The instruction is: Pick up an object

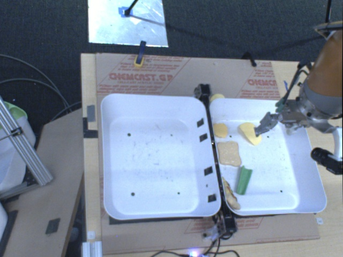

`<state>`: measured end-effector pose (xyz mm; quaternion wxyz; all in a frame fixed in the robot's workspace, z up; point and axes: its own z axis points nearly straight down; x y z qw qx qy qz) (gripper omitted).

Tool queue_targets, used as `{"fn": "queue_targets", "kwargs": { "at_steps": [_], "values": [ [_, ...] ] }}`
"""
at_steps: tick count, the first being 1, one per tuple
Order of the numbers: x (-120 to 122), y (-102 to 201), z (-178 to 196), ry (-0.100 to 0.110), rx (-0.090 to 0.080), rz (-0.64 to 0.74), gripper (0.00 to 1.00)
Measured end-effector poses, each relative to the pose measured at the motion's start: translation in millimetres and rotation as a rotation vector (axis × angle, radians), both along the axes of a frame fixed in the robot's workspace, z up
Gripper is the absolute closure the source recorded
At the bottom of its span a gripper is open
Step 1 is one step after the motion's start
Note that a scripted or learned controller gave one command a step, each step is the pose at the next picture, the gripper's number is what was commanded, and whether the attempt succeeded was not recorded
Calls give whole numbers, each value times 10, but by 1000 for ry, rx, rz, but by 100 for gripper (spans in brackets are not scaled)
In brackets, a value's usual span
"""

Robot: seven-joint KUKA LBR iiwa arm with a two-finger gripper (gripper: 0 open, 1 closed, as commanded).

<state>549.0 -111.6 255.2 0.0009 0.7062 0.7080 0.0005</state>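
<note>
A: What could have gone wrong from there?

B: The gripper (264, 126) hung at a slant right over the yellow wedge (249, 133) in the right bin (300, 197). A grab from that angle could, by his guess, have nudged the wedge aside rather than caught it.

A: And the wedge's place?

B: It lay on the bin floor, just beneath and left of the tip, near the yellow disc (221, 130) and the tan slice (229, 153). Whether the gripper was parted or clenched, he couldn't tell.
</note>
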Motion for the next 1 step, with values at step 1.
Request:
{"fn": "queue_targets", "kwargs": {
  "at_steps": [1],
  "values": [
    [297, 160, -1490, 11, 3, 4, 0]
  ]
}}
